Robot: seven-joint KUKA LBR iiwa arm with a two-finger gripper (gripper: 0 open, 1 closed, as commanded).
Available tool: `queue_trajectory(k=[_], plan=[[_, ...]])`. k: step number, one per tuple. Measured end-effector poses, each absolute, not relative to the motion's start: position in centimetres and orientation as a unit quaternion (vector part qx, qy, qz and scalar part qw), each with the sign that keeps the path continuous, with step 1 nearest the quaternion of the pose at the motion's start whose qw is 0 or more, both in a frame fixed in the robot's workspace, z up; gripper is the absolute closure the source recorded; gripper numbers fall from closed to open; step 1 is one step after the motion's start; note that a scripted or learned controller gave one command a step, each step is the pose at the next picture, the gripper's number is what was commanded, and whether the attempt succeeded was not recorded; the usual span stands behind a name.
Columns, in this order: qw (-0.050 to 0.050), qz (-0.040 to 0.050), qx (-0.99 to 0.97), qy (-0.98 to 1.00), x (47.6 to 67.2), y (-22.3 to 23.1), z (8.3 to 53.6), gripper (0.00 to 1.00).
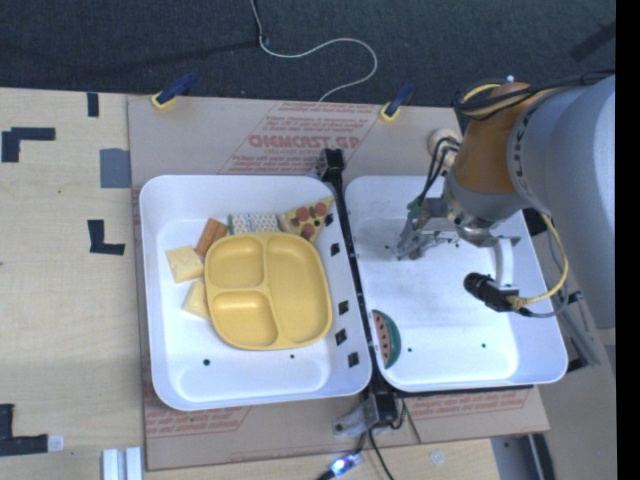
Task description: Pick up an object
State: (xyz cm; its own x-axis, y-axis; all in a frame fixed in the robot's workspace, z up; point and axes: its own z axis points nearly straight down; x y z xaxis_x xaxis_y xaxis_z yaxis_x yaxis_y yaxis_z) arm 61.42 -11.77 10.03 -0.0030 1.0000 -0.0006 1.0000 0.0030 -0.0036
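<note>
At the near edge of the bench, a black clamp and cabling (368, 415) sit at the junction where the two white bins meet. Just beyond it, in the right bin (520, 363), a watermelon-slice toy (386, 336) lies flat against the near-left corner, close to the dividing wall and well apart from the gripper. The left bin (165, 368) carries a yellow divided plate (268, 290) that takes up most of its middle, tilted slightly, with a bare white strip of floor along the near edge. Tucked against the plate's left side are two pale cracker-like pieces (186, 265) and, at its far-left rim, a brown biscuit-like piece (210, 234). Along the plate's far rim lie a speckled green-and-white piece (253, 223) and a pizza-slice toy (307, 217), the latter close to the dividing wall at the bin's far-right corner. In the far half of the right bin the gripper (413, 240) hangs low over bare floor, left of centre, with the arm's orange band (488, 153) and grey body (570, 188) covering the bin's far-right corner. Whether its fingers are spread or closed cannot be told from this angle, and nothing is seen between them. A black fitting with a yellow cable (495, 293) hangs near the bin's right edge. Farther back, brown cardboard (290, 138) underlies both bins, pinned by two blue-and-yellow clips (175, 90), and a thin white wire (320, 53) loops over the dark floor beyond.
</note>
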Motion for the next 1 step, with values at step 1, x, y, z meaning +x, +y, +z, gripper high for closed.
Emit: queue_trajectory(k=[1], plan=[[-0.001,-0.0007,-0.707,-0.707,61.41,-12.44,14.55,1.00]])
